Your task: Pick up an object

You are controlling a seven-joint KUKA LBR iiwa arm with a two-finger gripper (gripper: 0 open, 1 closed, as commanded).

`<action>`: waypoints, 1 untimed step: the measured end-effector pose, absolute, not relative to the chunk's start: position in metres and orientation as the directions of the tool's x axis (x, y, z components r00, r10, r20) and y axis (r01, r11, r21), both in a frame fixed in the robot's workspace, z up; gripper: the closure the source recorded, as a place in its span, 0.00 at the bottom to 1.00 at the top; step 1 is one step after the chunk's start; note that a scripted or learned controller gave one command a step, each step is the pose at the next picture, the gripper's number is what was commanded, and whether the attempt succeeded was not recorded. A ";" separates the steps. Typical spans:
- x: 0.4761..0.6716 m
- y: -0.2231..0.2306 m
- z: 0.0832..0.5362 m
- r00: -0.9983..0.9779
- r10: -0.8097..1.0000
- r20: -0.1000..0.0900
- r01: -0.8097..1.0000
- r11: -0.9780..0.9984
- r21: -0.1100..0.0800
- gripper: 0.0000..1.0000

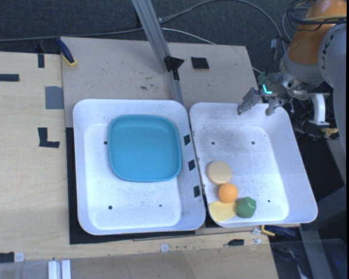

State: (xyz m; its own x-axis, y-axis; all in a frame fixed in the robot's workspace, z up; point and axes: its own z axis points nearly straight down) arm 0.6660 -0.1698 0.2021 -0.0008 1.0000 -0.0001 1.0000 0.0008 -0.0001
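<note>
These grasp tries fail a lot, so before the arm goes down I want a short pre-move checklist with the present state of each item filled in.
1. Gripper free of any load: ok, the spread fingers have nothing between them.
2. Gripper above the bin that holds the targets: ok, it hangs at the far rim of the right bin.
3. Gripper lined up over a target: not ok, the objects lie at the bin's near left corner.
4. Targets apart enough for a clean grasp: not ok, beige disc, orange ball, green ball and yellow piece crowd together.
5. Blue plate out of the way: ok, it sits in the left bin.
</note>
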 end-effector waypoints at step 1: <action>0.666 -0.170 0.202 -0.001 1.000 0.000 1.000 0.001 0.000 0.00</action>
State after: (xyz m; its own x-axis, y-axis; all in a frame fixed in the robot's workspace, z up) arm 0.6660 -0.1698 0.2020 -0.0008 1.0000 0.0000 1.0000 0.0008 -0.0003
